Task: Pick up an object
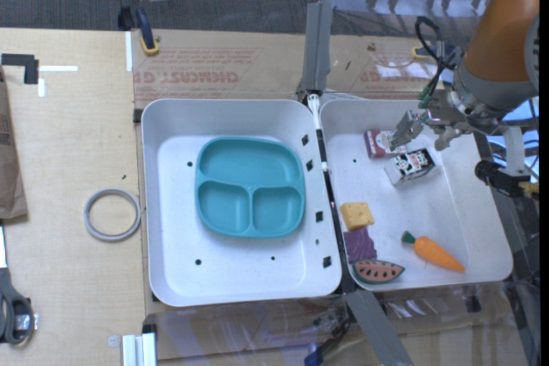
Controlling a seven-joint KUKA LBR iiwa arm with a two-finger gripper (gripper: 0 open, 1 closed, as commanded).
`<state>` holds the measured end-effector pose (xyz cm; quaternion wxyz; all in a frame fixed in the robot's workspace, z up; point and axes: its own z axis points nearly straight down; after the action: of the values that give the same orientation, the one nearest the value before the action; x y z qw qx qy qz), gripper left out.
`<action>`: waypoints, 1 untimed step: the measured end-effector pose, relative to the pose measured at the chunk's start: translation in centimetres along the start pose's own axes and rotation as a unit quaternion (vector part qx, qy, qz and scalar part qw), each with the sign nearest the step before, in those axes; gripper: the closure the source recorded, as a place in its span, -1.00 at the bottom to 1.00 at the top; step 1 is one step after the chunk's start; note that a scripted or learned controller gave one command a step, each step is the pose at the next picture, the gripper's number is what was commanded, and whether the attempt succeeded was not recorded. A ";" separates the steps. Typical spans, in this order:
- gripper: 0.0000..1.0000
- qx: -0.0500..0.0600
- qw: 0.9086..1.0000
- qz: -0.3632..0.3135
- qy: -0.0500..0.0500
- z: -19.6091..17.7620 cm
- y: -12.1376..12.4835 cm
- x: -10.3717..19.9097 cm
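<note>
Right now your gripper [420,130] sits low over the back of the right bin [485,257], and you are at the reaching stage of the pick: nothing shows between its fingers, so treat the grasp as not yet made. The fingers look spread apart, one reaching left toward the dark red packet [376,144], the other angled to the right, though the metal parts blur together and you should not count on the exact width. Just beneath and a little forward of the fingertips lies the small white carton [413,165], tilted on its side; that seems the likeliest target. Your next move calls for centring over that carton, turning the wrist so the fingers straddle its narrow sides, then dropping and closing. Watch the red packet, which lies just beside it and could get caught in the squeeze.

Your arm [506,21] comes in from the right, its orange band high above the wrist and the wrist bent downward into the bin. Farther forward lie a yellow cracker [356,213], a purple piece [360,245], a watermelon slice [378,272] and a carrot [435,252]. The left bin [163,193] holds a teal divided plate [250,187].
</note>
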<state>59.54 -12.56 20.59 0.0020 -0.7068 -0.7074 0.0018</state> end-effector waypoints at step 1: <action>-1.00 0.000 0.999 -0.048 0.000 10.4 -6.4 2.5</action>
<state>53.05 -10.05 10.23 0.0022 -0.6723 -0.7403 0.0014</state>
